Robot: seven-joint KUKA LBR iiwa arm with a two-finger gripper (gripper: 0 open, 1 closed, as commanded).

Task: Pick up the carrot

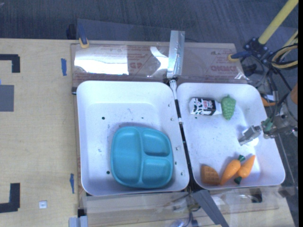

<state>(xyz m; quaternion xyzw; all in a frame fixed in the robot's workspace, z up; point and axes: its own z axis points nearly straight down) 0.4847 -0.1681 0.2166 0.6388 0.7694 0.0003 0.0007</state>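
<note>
An orange carrot with a green top lies near the front edge of the right bin. A second orange carrot-shaped piece lies against its right side. My gripper reaches in from the right edge of that bin. It sits above and slightly right of the carrots, clearly apart from them, and nothing shows in its grasp.
A brown-orange bread-like toy sits just left of the carrot. A black-and-white milk carton and a green bumpy fruit lie at the back of the right bin. The left bin holds a teal divided plate.
</note>
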